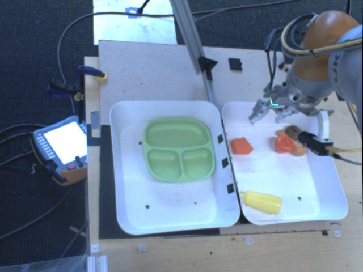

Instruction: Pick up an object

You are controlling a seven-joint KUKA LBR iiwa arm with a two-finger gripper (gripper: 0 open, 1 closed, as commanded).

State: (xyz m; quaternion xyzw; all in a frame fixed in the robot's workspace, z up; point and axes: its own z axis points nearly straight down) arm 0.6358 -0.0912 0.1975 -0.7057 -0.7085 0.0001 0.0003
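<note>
Over the right bin (317, 205), at its far edge, the hand (267, 112) hangs with fingers spread and nothing between them. Nearest the hand lies an orange-red block (242, 146), just toward the green tray (179, 150) and nearer the camera.

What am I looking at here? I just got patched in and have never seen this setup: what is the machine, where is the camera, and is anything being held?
One fixed camera looks down at a slant on a bench. The grey arm with an orange band enters from the right; its gripper hangs open over the right bin, with nothing between its fingers. That bin holds an orange wedge, a red-orange piece beside a brown one, and a yellow bottle-like object. The left bin holds a green divided plate.
</note>
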